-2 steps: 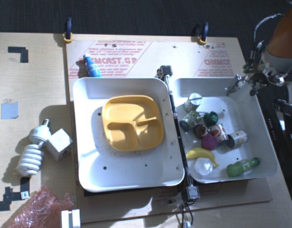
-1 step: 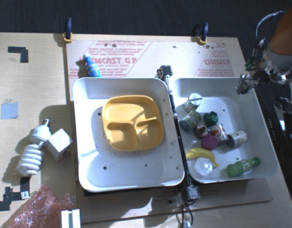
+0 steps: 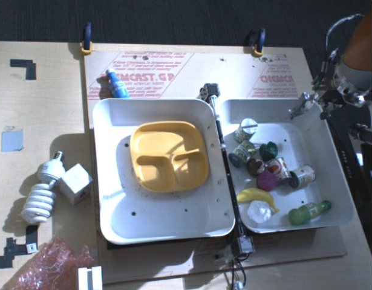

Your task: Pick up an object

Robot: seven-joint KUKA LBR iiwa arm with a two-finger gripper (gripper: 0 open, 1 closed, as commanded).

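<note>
Small objects [image 3: 271, 177] lie clustered in the right bin [image 3: 328, 162]: cans, a banana, a green bottle, a magenta ball.

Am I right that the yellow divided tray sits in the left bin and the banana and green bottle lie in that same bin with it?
Not quite. The yellow divided tray does sit in the left bin, but the banana and green bottle lie in the right bin, near its front edge. The camera view shows this.

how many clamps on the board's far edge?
2. One blue clamp sits at the far left corner, the other blue clamp near the far right corner. More may be hidden elsewhere.
</note>
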